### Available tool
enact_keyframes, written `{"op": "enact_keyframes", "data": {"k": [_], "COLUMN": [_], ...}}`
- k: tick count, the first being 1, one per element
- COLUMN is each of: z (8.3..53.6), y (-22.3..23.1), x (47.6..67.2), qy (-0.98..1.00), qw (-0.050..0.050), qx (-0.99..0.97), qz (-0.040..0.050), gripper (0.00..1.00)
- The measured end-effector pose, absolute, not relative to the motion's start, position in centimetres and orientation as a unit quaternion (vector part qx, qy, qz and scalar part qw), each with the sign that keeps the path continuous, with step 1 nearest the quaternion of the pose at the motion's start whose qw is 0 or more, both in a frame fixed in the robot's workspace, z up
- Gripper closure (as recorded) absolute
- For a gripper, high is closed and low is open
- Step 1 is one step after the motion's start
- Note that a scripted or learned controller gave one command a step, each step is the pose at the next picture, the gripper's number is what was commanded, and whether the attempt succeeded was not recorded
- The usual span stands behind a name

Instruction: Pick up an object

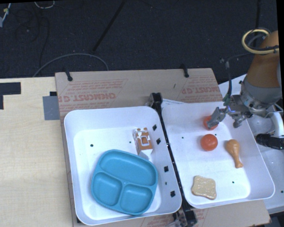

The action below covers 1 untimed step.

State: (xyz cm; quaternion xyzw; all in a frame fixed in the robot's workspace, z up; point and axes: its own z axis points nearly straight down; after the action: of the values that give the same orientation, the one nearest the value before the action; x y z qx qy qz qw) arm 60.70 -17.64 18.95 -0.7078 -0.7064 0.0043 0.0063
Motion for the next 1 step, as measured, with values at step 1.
{"op": "enact_keyframes", "data": {"k": [1], "z": [19.76], "y": [-17.65], "x": [61.02], "qy": [-0.707], "qw": [0.000], "qx": [-0.707], "qz": [0.0003], "gripper": [0.00]}}
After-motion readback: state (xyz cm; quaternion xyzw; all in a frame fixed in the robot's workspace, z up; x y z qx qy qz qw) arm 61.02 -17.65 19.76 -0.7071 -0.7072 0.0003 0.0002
